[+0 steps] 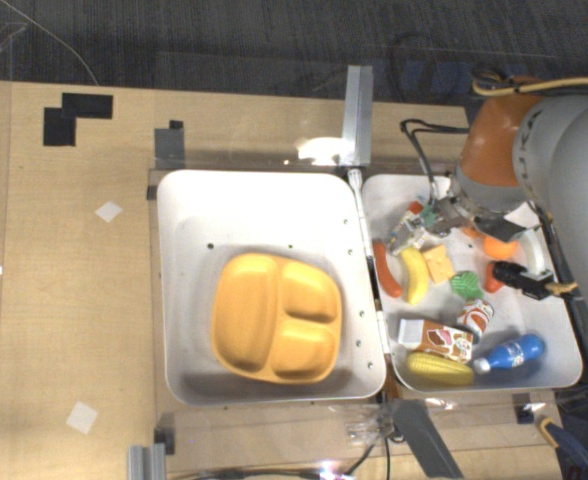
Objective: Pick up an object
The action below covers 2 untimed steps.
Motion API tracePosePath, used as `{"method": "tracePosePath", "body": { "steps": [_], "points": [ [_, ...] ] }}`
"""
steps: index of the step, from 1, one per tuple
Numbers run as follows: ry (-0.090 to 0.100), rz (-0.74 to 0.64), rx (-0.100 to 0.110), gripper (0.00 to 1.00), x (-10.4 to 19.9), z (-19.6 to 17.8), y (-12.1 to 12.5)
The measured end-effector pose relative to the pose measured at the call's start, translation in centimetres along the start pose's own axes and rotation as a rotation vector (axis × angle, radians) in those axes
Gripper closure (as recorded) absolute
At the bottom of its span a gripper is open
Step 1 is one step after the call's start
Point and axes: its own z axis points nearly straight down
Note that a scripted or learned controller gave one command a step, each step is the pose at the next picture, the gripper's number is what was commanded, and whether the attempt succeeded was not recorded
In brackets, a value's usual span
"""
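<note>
Nearest to us, along the front wall of the right-hand shallow white bin (570,373), we see a yellow ear of toy corn (437,370) lying flat, with a blue plastic bottle (511,353) just beside it toward the right.

Moving to the two-finger gripper (421,225), we find it low over the upper left part of that bin, at the end of the grey arm (564,158) with its orange band (492,148). We cannot tell how the gripper is set at this size, and we see nothing we could call held. Just below it lies a yellow toy banana (412,272), and a pale yellow square block (436,264) sits touching the banana's right side. A long red-orange piece (385,271) lies along the bin's left wall, beside the banana.

Further right we see a small green leafy toy (464,286), an orange piece (496,245) partly under the arm, and a red and white can (477,318). A brown printed packet (447,339) rests between the can and the corn, with a small white box (410,330) just to its left.

In the left-hand white bin (184,208) we see a large yellow divided tray (274,315), well apart from the gripper. Both bins sit on the light wooden bench (64,298).
</note>
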Motion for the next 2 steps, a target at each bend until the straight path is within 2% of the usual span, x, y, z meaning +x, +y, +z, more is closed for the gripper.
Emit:
{"method": "tracePosePath", "body": {
  "steps": [1,2],
  "points": [
    [-0.007,-0.009,-0.009,1.0,0.0,-1.5,0.4],
    [0.001,0.221,-0.002,1.0,7.5,-10.8,7.1]
  ]
}}
